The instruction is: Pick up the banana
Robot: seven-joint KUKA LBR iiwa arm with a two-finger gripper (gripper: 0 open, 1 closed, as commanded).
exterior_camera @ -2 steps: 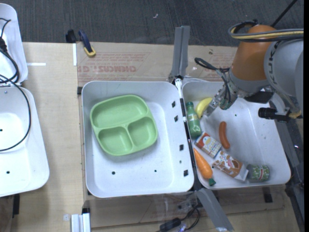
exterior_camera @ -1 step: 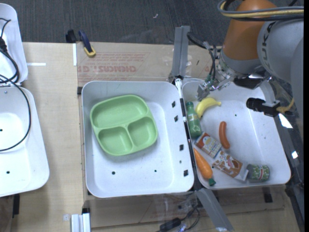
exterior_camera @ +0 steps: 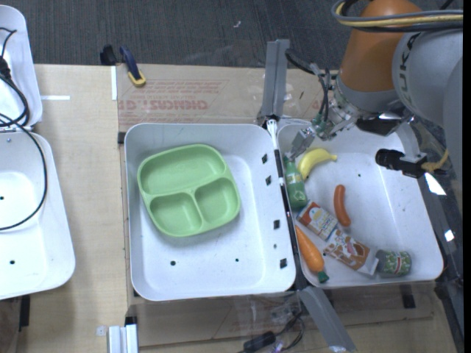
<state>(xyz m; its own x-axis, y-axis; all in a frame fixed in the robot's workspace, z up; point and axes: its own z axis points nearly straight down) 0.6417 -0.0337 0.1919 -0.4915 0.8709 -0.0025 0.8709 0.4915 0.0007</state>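
The approach step is being carried out: the gripper (exterior_camera: pixel 321 127) is being held just beyond the banana (exterior_camera: pixel 314 160) (right bin (exterior_camera: pixel 412 197), far-left corner). Its opening cannot be told; a descent onto the banana is being called for next.

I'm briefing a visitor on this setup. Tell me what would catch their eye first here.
The green divided tray stands out, lying alone in the left bin. Next comes the arm's orange band at upper right, above the right bin, where the yellow banana lies near the far left corner among the scattered toy foods.

tray (exterior_camera: pixel 190 190) in left bin (exterior_camera: pixel 147 271), banana (exterior_camera: pixel 313 160) in right bin (exterior_camera: pixel 412 219)
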